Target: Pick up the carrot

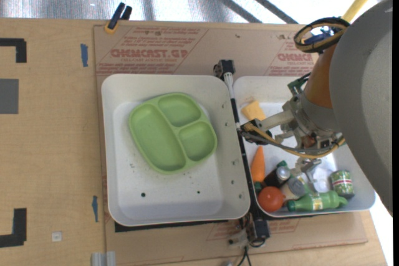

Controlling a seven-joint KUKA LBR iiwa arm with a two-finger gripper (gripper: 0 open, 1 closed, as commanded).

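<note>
Both bins [118, 134] are white. The plate [171, 132] is pale green. The carrot [257, 164] is orange, the tomato [271, 198] red, the bottle [315, 202] green, the can [341, 183] green and white. The arm [365, 78] is grey with an orange band. The bench [50, 152] is tan cardboard with red print.

The cardboard sheet [187, 40] under the two bins bears red print. Above the left bin the large line looks like "CHEMCAST GP", with smaller lines above and below it too blurred to read. The same red print repeats above the right bin, partly covered.
</note>
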